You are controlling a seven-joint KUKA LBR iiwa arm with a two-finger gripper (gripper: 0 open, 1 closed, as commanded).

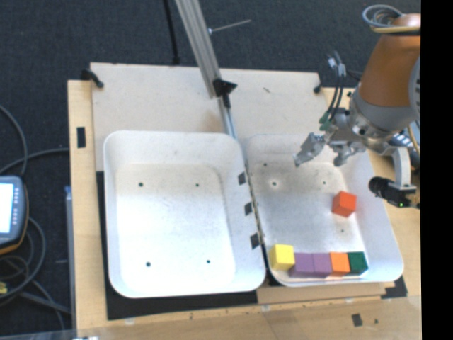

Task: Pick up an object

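Camera view showed the pincer [325, 151], fingers spread and empty, hovering above the right bin [297, 204]; the lone orange cube [345, 204] looked light, rigid, best gripped across flat sides.

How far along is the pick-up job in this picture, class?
Nothing is picked up yet. The pincer is open with nothing between its fingers, above the right bin. The orange block and the row of blocks lie untouched. Descending, gripping and lifting remain.
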